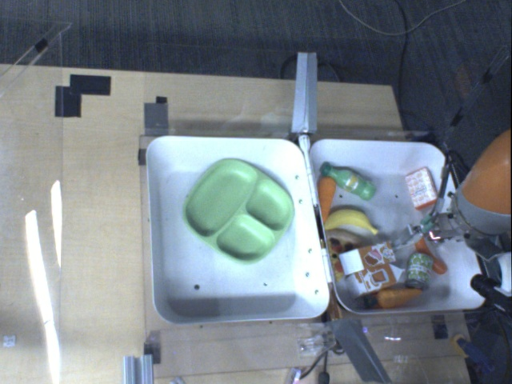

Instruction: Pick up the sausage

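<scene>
— While the arm hangs over the right bin, how far along are we with the task?

— We are at the beginning, we think. The sausage is not lifted. It lies flat on the floor of the bin, close to the wall nearest the camera.

— Where is it from the gripper?

— Below the gripper in the view, and a little toward the side of the other bin. Between the two stands a small can, so they are near each other but not touching.

— Does the gripper hold something?

— We see nothing in it. Whether it is released or clenched we cannot tell, because the tip is small and blurred.

— Are we sure which thing is the sausage?

— Not fully. We take the long orange-brown piece for it. The carrot is also orange, but it lies far across the bin from the gripper, past the banana.

— So what is left?

— In our judgement, almost everything: to move over the sausage, go down, close on it and lift. The carton touches its end, which may disturb the grasp.
</scene>
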Available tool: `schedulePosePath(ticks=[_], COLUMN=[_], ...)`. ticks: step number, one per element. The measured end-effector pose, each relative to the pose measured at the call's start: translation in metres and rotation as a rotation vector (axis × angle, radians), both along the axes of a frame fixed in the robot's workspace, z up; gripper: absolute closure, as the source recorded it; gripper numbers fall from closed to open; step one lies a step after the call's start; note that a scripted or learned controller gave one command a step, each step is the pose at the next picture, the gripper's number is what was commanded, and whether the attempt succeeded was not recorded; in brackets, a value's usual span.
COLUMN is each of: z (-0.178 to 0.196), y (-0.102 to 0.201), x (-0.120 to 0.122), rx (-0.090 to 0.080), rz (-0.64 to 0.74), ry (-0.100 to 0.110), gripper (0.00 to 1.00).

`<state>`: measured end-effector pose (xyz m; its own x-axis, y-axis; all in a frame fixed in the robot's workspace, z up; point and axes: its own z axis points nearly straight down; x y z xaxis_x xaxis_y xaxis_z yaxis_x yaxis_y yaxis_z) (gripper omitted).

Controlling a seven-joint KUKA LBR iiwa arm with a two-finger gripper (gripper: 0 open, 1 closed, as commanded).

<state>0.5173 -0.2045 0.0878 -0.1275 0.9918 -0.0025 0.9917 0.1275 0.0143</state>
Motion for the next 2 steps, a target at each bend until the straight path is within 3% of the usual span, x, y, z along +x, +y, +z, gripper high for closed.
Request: schedulePosePath(ticks=[1,2], z=[0.009,0.100], y=[0.000,0.081], x=[0.003,0.018], rx=[0.001,0.001], rz=[0.002,-0.102], ry=[-0.003,0.012], gripper=[1.00,1.00])
